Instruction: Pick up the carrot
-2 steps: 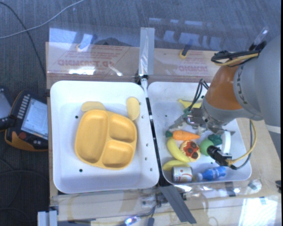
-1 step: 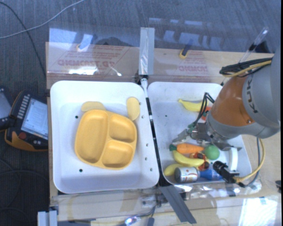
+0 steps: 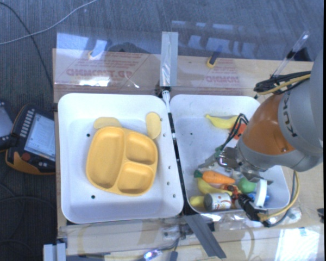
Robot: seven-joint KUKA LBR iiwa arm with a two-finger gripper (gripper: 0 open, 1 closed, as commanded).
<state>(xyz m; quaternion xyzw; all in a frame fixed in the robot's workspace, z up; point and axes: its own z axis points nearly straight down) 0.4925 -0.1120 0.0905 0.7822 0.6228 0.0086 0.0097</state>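
Observation:
The carrot, orange with a green tip at its left end, lies in the front part of the right bin among other toy food. My gripper hangs just above and behind it, under the grey arm with the orange band. The wrist covers the gripper's end, and nothing visibly sits in the gripper.
Around the carrot lie a yellow banana-like piece, a small can, a green piece and a blue-and-white item. A banana lies at the bin's back. The left bin holds a yellow divided plate and two pale slices.

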